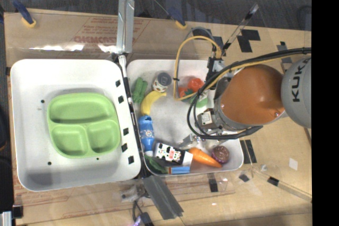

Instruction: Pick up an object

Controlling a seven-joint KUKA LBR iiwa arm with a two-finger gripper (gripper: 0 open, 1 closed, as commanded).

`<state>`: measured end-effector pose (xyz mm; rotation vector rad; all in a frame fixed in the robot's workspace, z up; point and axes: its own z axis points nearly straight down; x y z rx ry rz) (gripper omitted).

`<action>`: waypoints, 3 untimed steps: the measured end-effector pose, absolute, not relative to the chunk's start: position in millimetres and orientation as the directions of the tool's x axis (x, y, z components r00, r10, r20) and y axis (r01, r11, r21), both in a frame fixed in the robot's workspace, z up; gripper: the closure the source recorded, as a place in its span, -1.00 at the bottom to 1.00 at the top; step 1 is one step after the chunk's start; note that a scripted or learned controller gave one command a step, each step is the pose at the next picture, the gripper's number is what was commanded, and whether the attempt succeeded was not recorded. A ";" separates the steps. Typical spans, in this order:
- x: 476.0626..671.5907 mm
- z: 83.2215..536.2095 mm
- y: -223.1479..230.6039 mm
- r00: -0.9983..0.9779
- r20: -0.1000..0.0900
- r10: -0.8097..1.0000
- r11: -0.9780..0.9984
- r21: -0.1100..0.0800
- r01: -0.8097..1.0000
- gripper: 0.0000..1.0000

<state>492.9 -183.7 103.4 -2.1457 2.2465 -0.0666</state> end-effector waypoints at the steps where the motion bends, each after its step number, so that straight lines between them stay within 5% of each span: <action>1: 533.7 90.8 -171.0 0.131 -0.004 -0.991 -0.131 0.001 -0.991 -1.00; 2: 497.1 104.5 -158.9 0.114 0.014 -0.993 -0.114 -0.061 -0.992 -1.00; 3: 496.4 104.7 -159.0 0.121 0.014 -0.993 -0.121 -0.064 -0.991 -1.00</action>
